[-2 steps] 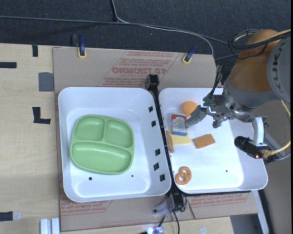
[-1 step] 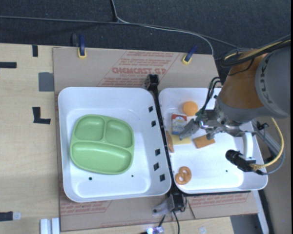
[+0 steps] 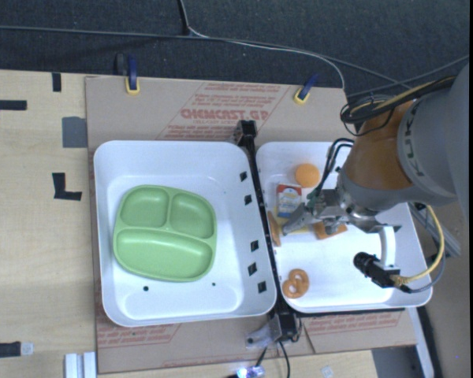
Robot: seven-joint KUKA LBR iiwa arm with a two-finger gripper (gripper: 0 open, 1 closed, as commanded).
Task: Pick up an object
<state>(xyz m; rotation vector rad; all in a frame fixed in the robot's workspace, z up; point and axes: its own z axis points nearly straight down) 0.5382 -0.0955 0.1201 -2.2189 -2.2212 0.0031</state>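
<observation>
Pretzel (image 3: 296, 283) sat nearest, front of the right bin (image 3: 339, 299), clear of the rest. Hand (image 3: 322, 213) hung low over the carton (image 3: 288, 198) and brown bits beside it; couldn't tell if it was open or closed. Orange ball (image 3: 306, 173) sat just behind. Carton looked light, stiff, probably slick: take it across the narrow sides. Green plate (image 3: 165, 233) lay in the left bin (image 3: 126, 305).

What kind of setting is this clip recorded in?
Most likely a robotics lab bench set up for grasping trials. Two white bins sit clamped on a cardboard sheet, cables trail over dark carpet, and toy items such as a pretzel and an orange ball serve as targets.
</observation>
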